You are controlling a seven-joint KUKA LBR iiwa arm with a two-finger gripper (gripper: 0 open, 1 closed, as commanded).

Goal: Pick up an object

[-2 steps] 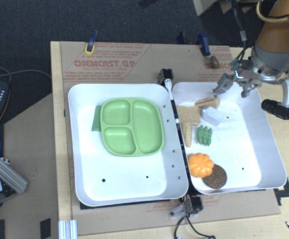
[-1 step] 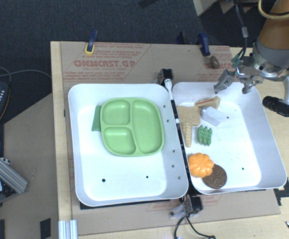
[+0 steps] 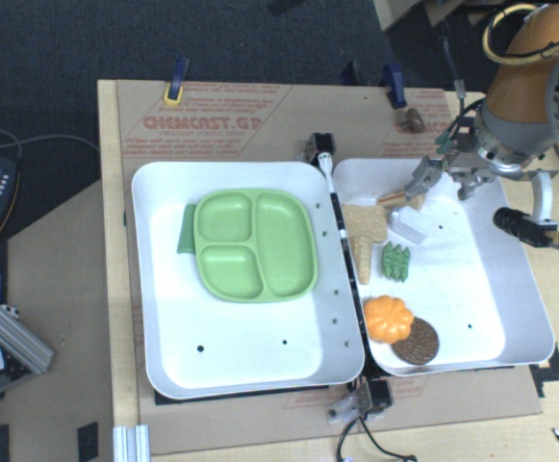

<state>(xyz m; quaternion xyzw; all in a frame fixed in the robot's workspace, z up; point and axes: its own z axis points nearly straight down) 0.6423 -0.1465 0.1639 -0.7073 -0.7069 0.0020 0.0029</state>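
The right bin [image 3: 510, 287] holds several small items. A white block [image 3: 409, 227] lies near its back left, next to a tan wedge [image 3: 366, 231] and a thin brown stick [image 3: 391, 198]. A green ridged piece [image 3: 395, 261] sits mid-left. An orange pumpkin-like toy [image 3: 388, 318] and a round brown disc [image 3: 419, 343] rest at the front left. My gripper [image 3: 443, 183] hangs over the back of this bin, just up and right of the white block. Its fingers [image 3: 420, 181] are spread open with nothing between them.
The left bin [image 3: 164, 335] carries a green divided plate [image 3: 256, 243]. A black divider strip [image 3: 342, 248] runs between the bins. Blue clamps [image 3: 393, 85] sit at the board's back edge. A black part of the arm [image 3: 524, 225] reaches over the right bin's right side.
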